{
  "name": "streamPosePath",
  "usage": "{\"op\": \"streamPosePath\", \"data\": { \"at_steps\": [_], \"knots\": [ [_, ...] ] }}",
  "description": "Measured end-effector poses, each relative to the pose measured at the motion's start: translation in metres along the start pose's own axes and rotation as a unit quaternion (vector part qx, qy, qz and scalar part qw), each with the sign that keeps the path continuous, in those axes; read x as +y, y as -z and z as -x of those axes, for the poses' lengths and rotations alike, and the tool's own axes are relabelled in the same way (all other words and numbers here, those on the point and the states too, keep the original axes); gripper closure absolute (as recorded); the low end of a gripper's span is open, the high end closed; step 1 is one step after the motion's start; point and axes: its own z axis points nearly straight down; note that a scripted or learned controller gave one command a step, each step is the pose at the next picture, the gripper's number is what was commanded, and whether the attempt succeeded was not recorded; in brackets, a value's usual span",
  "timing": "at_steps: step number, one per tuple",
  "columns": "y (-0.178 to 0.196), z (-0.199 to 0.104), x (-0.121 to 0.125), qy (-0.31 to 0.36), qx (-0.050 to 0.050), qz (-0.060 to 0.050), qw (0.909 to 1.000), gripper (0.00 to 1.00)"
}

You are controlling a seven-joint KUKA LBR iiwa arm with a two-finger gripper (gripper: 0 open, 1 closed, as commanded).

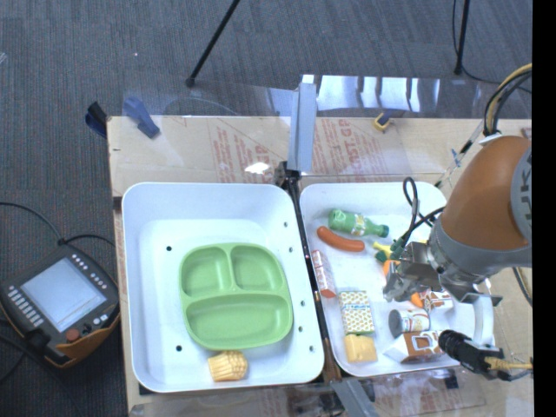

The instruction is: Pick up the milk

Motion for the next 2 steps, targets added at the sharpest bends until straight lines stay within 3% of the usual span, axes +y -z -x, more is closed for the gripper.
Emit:
{"op": "streamPosePath", "data": {
  "at_steps": [1,2],
  "knots": [
    [0.087,0.004,0.029,0.060,-0.002,0.008,0.9981,1.00],
    [0.029,-0.071,-0.007,0.197,-0.002,-0.001,0.9805,1.00]
  ]
}}
